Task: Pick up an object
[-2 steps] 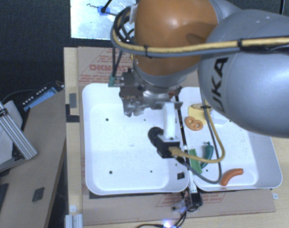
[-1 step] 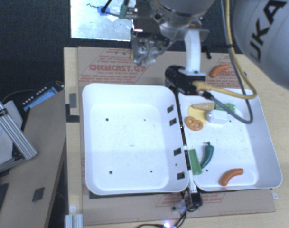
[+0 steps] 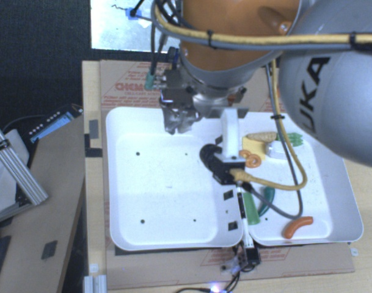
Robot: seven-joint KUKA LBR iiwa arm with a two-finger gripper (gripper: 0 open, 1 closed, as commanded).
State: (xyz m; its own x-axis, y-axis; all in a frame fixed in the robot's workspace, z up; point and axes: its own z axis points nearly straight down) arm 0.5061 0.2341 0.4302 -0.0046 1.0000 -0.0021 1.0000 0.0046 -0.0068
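Here, pincer (image 3: pixel 176 124) apparently just above the far rim of the left bin (image 3: pixel 155 188); grip state unclear.

bins (image 3: pixel 167 182): smooth white plastic | sheet beneath (image 3: pixel 115 78): matt cardboard | orange band (image 3: pixel 234 11): glossy

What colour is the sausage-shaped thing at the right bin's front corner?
The sausage-shaped thing is orange, clearest in the camera view.

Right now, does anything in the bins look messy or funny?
Nothing looks spilled or broken. Only the green stick seems a bit off: it lies along the right bin's inner wall, by the ridge between the bins.
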